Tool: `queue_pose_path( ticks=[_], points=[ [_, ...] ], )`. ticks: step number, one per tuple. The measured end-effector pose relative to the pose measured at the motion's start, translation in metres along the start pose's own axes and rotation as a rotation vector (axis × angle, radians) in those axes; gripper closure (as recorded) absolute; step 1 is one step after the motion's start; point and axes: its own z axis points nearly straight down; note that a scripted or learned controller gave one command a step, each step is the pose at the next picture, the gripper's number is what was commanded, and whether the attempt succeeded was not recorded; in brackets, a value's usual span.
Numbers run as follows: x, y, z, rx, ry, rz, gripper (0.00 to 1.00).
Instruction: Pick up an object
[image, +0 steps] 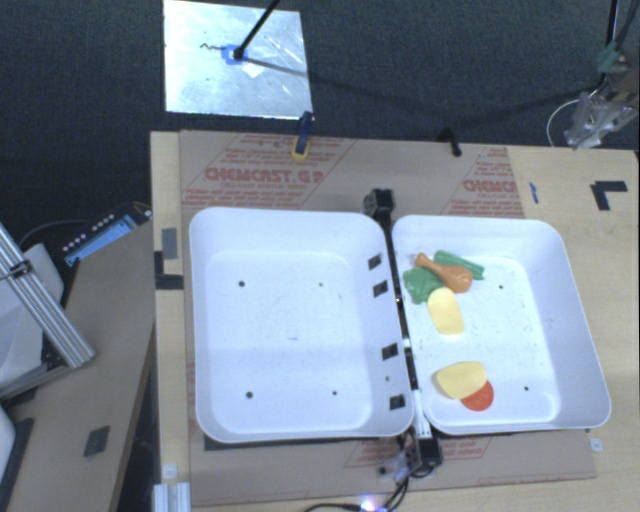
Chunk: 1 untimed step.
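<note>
cardboard-topped bench (260, 165) over dark carpet (80, 90)

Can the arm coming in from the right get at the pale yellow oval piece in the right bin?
Probably yes: the pale yellow oval piece lies uncovered, with only a green leafy piece touching its upper edge.

It looked like a robotics lab: two white bins (300, 225) sat clamped on a cardboard-covered bench (250, 165), with cables (400, 100) trailing over dark carpet (80, 100).
</note>
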Motion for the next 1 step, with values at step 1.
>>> queue_pose_path(
  ticks=[1],
  points=[
    [-0.0475,0.0003,-0.0066,0.000,0.000,-0.001,1.00]
  ],
)
